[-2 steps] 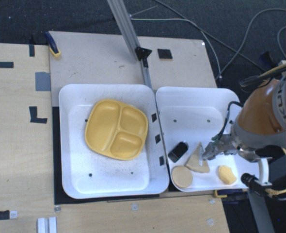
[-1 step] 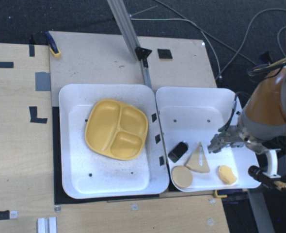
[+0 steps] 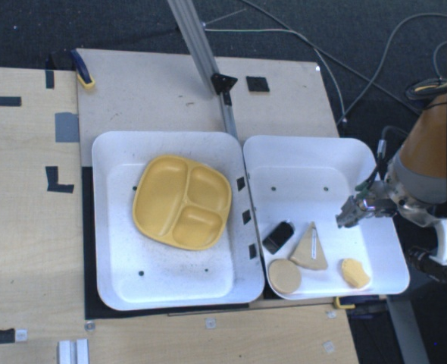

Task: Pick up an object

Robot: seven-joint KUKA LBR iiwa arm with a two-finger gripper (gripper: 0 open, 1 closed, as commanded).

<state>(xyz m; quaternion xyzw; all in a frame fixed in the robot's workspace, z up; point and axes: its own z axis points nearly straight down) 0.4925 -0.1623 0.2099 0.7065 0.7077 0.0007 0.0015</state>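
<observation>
Beside tool [image 3: 351, 212]: wedge [image 3: 311, 250], perhaps cheese.

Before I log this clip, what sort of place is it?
Probably a robotics lab bench for pick trials: two white bins side by side, taped markers on the bench, loose cables on dark carpet, and the arm's hand over the right bin.
</observation>
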